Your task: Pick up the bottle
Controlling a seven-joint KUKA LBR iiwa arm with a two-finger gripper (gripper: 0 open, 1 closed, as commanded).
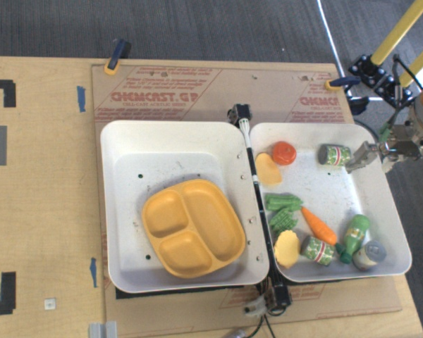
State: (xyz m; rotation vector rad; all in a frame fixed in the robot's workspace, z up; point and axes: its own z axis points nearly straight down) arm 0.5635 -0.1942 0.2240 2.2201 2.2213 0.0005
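Two white bins sit side by side on the counter (35,189), over a brown cardboard sheet (197,90) with red print. The left bin (120,146) holds a yellow tray (192,226) with three compartments, lying in the lower middle of that bin.

The right bin (381,196) holds the small items. Upper left of this bin: a red tomato (284,153), with a pale yellow piece (268,169) just beside it, lower left. Upper middle: a small can (333,155) on its side, green and white label. Centre left: green pods (283,211), two clumps, one above the other. A carrot (317,225) lies at a slant to their right. Lower left: another yellow piece (286,248), touching a second small can (319,251) to its right.

The bottle (354,236) is green and stands tilted in the lower right part of the right bin, between the second can and a grey-capped jar (367,255) at the lower right corner. Bottle appears to touch both neighbours.

The tool (359,157) is at the upper right of the right bin, reaching in from the right edge of the frame, its tip just beside the upper can. Well apart from the bottle. Finger spacing: cannot tell, the tip is too small and blurred.

Blue clamps (117,53) sit at the upper corners of the cardboard.
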